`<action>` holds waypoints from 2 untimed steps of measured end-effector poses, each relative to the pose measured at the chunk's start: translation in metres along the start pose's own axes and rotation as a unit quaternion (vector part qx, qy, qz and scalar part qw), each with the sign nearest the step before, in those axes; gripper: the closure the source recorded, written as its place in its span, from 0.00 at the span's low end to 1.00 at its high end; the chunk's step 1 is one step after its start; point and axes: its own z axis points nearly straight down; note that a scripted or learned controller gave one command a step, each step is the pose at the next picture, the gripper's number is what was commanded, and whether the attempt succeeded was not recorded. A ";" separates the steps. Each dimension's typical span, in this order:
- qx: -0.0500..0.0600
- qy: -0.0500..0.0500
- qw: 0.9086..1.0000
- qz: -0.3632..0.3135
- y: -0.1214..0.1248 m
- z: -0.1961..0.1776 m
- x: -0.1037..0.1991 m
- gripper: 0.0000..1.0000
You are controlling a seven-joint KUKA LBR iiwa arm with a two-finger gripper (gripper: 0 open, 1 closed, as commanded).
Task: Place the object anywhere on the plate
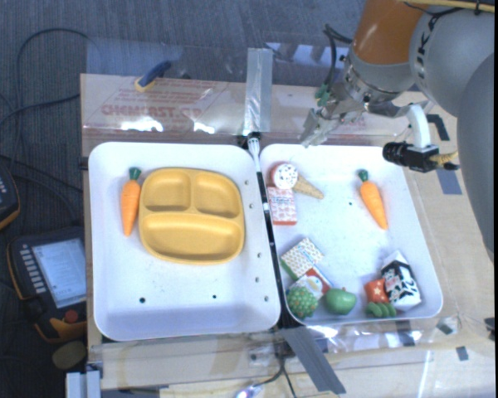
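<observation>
A yellow plate [191,237] with three compartments lies in the left bin [174,298], and nothing sits on it. An orange carrot [130,205] lies just left of the plate, on the bin floor. My gripper [314,131] hangs over the far rim of the right bin [340,232], tilted down and to the left. It is a little behind and right of an ice cream cone toy [293,179]. I see nothing held in it. A second carrot [372,202] lies to the right in that bin.
A red carton [282,206] lies against the divider below the cone. Along the right bin's near edge sit a checkered box [301,257], a small carton [314,282], green vegetables [340,301], a strawberry [375,292] and a cow-patterned carton [399,284].
</observation>
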 end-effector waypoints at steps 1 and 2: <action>0.000 0.002 1.000 -0.003 -0.048 0.037 0.082 1.00; -0.001 0.002 0.999 -0.036 -0.126 0.025 0.038 1.00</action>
